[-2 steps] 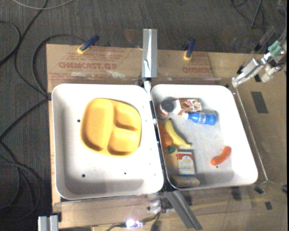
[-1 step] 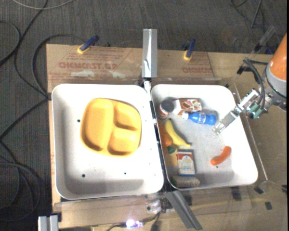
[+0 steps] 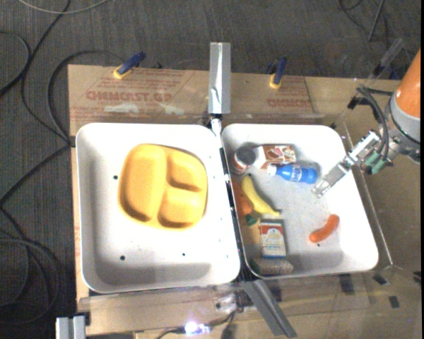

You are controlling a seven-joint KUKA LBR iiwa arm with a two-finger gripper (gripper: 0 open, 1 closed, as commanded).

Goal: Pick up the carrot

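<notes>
- The carrot [image 3: 243, 199] is lying along the left wall of the right bin [image 3: 353, 210], partly tucked under the banana [image 3: 258, 195], with its green top near the small box [image 3: 272, 237].
- A can [image 3: 243, 157], a flat packet [image 3: 278, 152] and a blue bottle [image 3: 295, 172] are crowding the bin's upper part; an orange sausage [image 3: 324, 228] is lying alone in the open lower right floor.
- The left bin [image 3: 92, 246] is holding a yellow divided plate [image 3: 164, 186].
- The jaws [image 3: 324, 186] are hanging just right of the bottle, well apart from the carrot; whether they are apart or together, I cannot tell.
</notes>
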